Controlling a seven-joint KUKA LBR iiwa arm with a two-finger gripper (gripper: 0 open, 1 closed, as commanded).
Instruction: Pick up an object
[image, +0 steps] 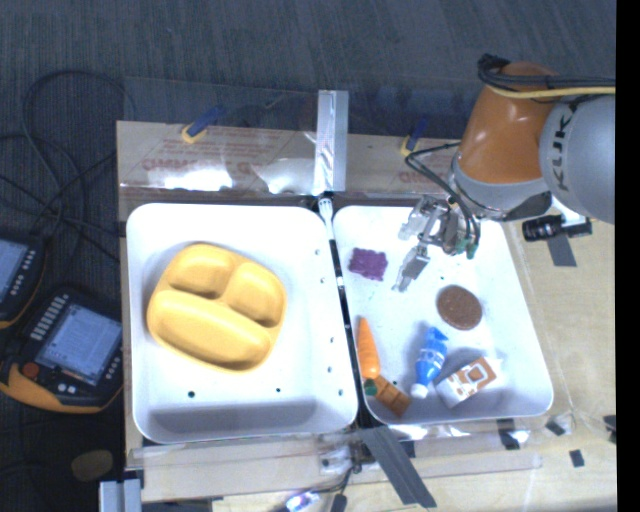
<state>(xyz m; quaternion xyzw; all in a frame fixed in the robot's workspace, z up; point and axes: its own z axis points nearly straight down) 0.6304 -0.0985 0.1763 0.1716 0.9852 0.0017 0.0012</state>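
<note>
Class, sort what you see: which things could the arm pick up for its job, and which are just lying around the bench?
Job: hand; purple piece; brown disc; carrot; blue bottle; carton; yellow loaf.

Lying about: pendant; cables; blue clip.

Black cables (60, 190) trail over the dark floor left of the bench, ending by two handheld control pendants (65, 350) with lit screens and orange trim.

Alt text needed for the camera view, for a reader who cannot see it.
A grey and orange arm's gripper hangs over the right bin, holding nothing, above a purple piece, brown disc, carrot, blue bottle and small carton. The left bin holds a large yellow loaf-like shape.
</note>
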